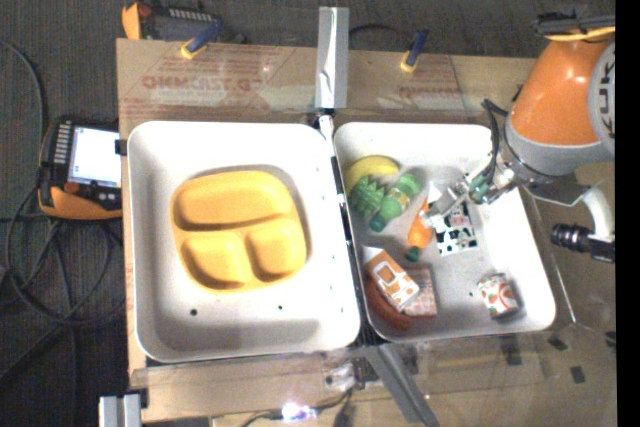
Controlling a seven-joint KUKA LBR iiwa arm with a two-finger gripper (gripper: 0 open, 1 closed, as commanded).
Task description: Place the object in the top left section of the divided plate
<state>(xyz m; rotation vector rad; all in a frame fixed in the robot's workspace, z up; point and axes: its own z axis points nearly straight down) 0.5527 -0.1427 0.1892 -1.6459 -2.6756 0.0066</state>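
A robot's hand (452,205), its grip impossible to make out, hangs over toys in the right bin (520,310); the yellow divided plate (240,227) sits left.

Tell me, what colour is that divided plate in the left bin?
Yellow-orange all over, seen plainly in the camera view: the divided plate.

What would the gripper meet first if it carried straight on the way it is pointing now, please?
Probably the carrot: the gripper reaches in from the right over the right bin, aimed down-left. Depth is unclear from above, so it could pass over it.
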